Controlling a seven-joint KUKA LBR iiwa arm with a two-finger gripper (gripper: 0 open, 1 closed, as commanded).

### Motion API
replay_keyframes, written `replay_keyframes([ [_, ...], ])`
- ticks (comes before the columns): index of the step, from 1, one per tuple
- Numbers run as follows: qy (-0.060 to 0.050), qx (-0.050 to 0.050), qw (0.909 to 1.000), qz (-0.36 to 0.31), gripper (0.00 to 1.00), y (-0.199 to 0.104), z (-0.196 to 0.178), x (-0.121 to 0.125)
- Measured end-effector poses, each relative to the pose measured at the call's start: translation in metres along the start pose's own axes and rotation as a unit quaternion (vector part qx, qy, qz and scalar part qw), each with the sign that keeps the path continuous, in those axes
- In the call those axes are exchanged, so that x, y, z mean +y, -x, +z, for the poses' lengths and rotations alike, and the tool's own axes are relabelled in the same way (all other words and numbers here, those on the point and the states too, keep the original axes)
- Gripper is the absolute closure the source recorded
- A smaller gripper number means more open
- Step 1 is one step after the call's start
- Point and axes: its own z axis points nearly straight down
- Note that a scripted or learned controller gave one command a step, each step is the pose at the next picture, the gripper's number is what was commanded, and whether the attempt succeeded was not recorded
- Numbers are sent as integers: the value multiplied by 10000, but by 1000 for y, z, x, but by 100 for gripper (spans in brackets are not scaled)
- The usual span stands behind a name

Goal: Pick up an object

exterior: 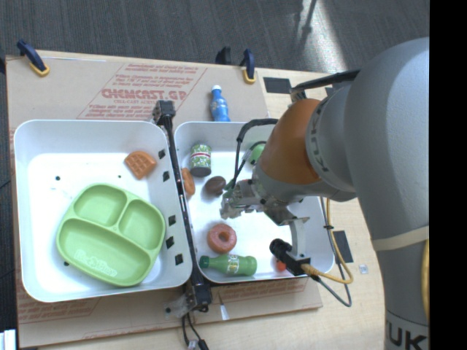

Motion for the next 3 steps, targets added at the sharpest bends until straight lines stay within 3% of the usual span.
replay_keyframes([
  [2,6,-10,10000,-31,100,0,-20,2],
  [3,30,0,10000,53,100,40,-74,-45],
])
